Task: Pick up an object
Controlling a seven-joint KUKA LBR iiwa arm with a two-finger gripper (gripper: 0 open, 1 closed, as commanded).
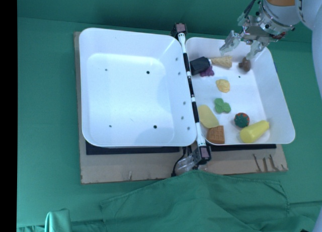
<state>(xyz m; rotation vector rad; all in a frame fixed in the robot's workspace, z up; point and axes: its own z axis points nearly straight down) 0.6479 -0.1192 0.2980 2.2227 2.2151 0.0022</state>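
1. the gripper (240, 47) hangs over the far end of the right bin (282, 110), fingers spread wide with nothing between them. one fingertip points down near the cone, the other near the small brown piece, so the open gap straddles bare white floor.
2. the task names no one object, so anything in the right bin will do. nearest candidates: the orange cone (223, 62) lying on its side, tip toward the black block (199, 65), and the brown lump (244, 65) just below the right fingertip.
3. i'd say that wide spread is a pre-grasp stance, leaving room to drop around something, though which item it means to take i cannot tell from here.
4. everything sits loose and scattered: purple bit (207, 72) touching the black block, yellow chip (223, 85) mid-bin, green clover shape (222, 106) below it, then the pale yellow slab (207, 117), waffle square (216, 135), dark strawberry-like piece (241, 120) and yellow corn-like piece (254, 131) along the near edge.
5. that clutter looks tipped in, not arranged, which suits random picking.
6. the left bin (90, 45) has a bare floor with a few dark specks, likely the drop side.
7. the pick is not yet made; a descent comes next, and the brown lump by the wall could slip away.
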